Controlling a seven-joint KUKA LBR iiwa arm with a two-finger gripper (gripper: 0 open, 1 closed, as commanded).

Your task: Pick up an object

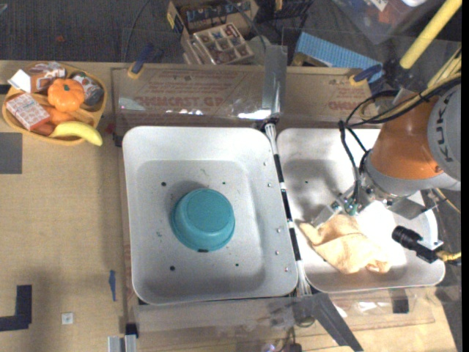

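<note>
"KUKA" lettering shows partly on the grey arm (440,134). The tool (350,206) sits low in the right bin (315,152), touching a crumpled tan cloth (350,246); its grip cannot be told. A teal bowl (204,218) rests upside down in the left bin (146,196) on the tan desk (58,233).

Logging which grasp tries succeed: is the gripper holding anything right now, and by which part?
Cannot be told. The gripper is low in the right bin, at the upper edge of the yellow cloth, but the wrist hides any hold.
</note>
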